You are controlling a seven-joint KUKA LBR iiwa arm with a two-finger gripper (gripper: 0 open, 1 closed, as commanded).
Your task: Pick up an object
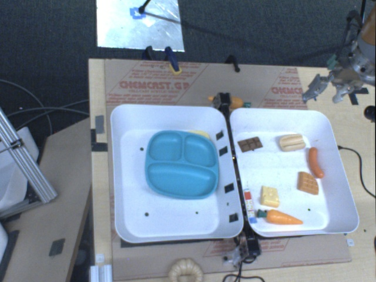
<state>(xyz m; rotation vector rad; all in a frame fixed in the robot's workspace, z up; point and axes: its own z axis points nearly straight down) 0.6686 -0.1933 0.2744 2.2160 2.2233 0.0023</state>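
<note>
The right bin [335, 157] holds several toy foods: a brown chocolate bar [249, 144], a bread roll [291, 141], a red sausage [316, 162], a waffle [307, 183], a yellow cheese block [269, 196] and an orange carrot [284, 218]. My gripper [328, 93] hangs above the bench beyond the right bin's far right corner, clear of all the food. Its two fingers are spread apart, open, with nothing between them.
The left bin [126, 175] carries a blue divided plate [182, 163], with a small yellow piece [201, 134] peeking out behind it. A black clip strip [229, 169] runs along the seam between the bins. A shiny sheet [140, 16] lies on the dark floor beyond the bench.
</note>
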